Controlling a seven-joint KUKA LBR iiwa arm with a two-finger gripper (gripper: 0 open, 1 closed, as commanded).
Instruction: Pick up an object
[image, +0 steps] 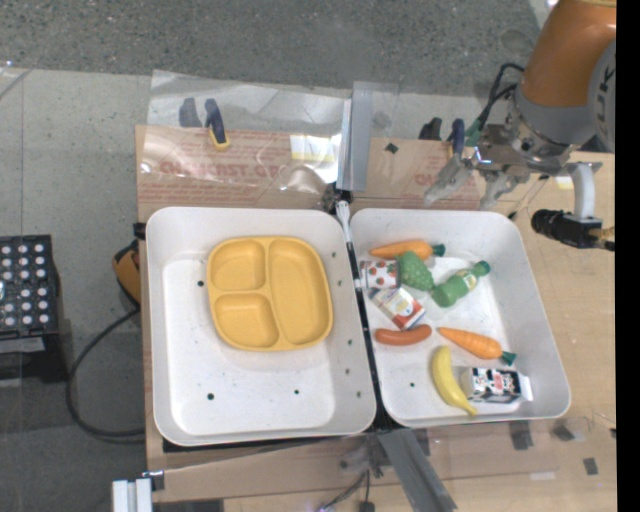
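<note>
The grey two-finger gripper (478, 178) is hovering at about one o'clock in the view, above the far rim of the right-hand shallow white bin (535, 300), its fingers spreading apart and gripping nothing. The grey arm with the orange band (566, 55) is rising behind it toward two o'clock. Inside the right bin, working outward from the gripper: an orange toy carrot (404, 249) is lying at twelve o'clock of the bin, a green toy vegetable (416, 271) just below it, a green toy bottle (458, 286) beside that, two small printed cartons (391, 293) at nine o'clock, a red toy sausage (402, 336), a second orange carrot (474, 344), a yellow toy banana (450, 380) and a black-and-white printed carton (494, 385) at five o'clock. The left-hand white bin (180, 380) is holding a yellow three-compartment plastic tray (270, 292).
</note>
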